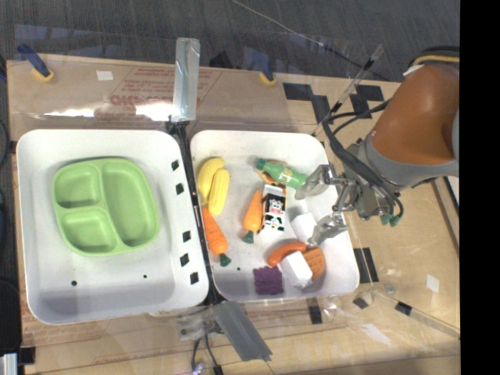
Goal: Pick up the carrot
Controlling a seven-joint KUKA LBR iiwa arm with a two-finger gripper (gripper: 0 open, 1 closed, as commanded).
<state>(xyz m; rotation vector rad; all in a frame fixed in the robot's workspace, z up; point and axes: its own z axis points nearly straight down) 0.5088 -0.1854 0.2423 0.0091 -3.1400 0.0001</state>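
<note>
Two orange carrots lie in the right bin (234, 143). One carrot (215, 235) rests along the bin's left wall, green end toward the front. A shorter carrot (252, 212) lies near the middle, beside a small milk carton (273, 208). My gripper (323, 205) hovers over the bin's right side, to the right of both carrots and apart from them. Its fingers (315, 181) are spread open with nothing between them. A white block (303, 226) sits just by the lower finger.
The right bin also holds yellow corn and a banana (212, 181), a green bottle (281, 173), a purple block (268, 280) and an orange-and-white piece (299, 261). In the left bin (39, 287) sits a green divided tray (105, 204).
</note>
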